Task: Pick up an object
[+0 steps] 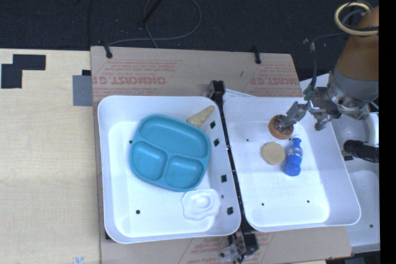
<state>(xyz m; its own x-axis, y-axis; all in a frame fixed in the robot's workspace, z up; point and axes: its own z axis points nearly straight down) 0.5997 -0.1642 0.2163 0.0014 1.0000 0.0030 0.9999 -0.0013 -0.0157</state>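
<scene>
In the right bin (pixel 322 207) lie a brown round piece (pixel 278 128), a tan disc (pixel 272 153) and a small blue bottle (pixel 293 157), close together near the bin's upper middle. My gripper (pixel 309 118) hangs over the bin's upper right, just right of the brown piece. It is open, with one fingertip (pixel 292 117) at the brown piece's edge and nothing between the fingers. The left bin (pixel 114 195) holds a blue divided plate (pixel 169 152), a tan wedge (pixel 201 115) and a white fried-egg piece (pixel 200 203).
A black divider (pixel 224 151) runs between the two bins. Both bins rest on a cardboard sheet (pixel 161 74). The arm's orange-banded wrist (pixel 359 55) stands over the right bin's far right corner. Cables cross the dark floor behind.
</scene>
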